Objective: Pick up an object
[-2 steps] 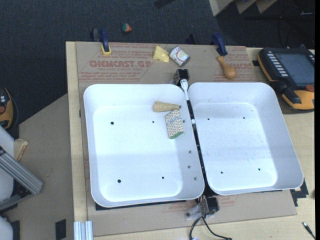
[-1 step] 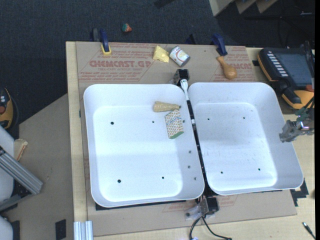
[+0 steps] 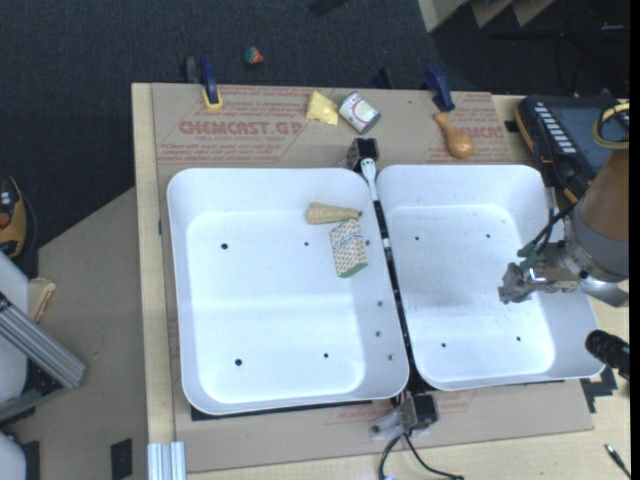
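While the pincer (image 3: 512,286) hangs low over the right bin (image 3: 470,193), both loose objects lie in the left bin (image 3: 200,268).
A tan cone-like piece (image 3: 332,213) lies near the left bin's far right corner, long axis running left to right, narrower end toward the divide between the bins. Just below it, touching or nearly so, a small patterned green-and-white packet (image 3: 348,247) lies with its long axis running near to far, slightly tilted. Both sit close to the bin's right wall; the rest of that bin floor is open white. The pincer is small, dark and blurred, so whether its fingers are parted or closed cannot be told; nothing is visibly between them. On the counter (image 3: 250,128) beyond the bins lie a yellow wedge (image 3: 322,109), a small white box (image 3: 359,112) and a wooden-looking spoon shape (image 3: 454,136).
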`<state>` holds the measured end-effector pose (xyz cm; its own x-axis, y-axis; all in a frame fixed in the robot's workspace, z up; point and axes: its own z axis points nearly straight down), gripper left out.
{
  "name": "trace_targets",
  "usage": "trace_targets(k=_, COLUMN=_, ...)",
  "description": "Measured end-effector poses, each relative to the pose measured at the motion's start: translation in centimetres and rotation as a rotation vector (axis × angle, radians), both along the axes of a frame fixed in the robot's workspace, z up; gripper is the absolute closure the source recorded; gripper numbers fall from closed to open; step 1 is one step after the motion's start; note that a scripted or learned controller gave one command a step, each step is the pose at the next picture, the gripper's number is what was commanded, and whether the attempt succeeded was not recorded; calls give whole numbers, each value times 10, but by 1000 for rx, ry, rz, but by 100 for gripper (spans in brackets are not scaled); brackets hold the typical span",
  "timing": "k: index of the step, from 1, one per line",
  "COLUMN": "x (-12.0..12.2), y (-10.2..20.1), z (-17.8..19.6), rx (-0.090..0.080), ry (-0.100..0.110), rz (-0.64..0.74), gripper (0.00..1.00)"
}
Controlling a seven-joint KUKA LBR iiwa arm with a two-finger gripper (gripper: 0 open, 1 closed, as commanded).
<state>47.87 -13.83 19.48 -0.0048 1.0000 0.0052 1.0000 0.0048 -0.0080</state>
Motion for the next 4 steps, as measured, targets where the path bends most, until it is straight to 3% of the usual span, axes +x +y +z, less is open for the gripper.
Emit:
trace_targets(k=1, x=1, y=-52, z=97, rx=-12, ry=-19, rz=-9, gripper=100)
trace_targets(k=2, x=1, y=42, z=64, rx=-1, ry=-4, rz=4, gripper=100)
trace_targets(k=3, x=20, y=-28, z=140, rx=-12, ry=-19, rz=-10, gripper=100)
trace_targets(k=4, x=0, y=-79, z=183, rx=-12, ry=-16, rz=-10, gripper=100)
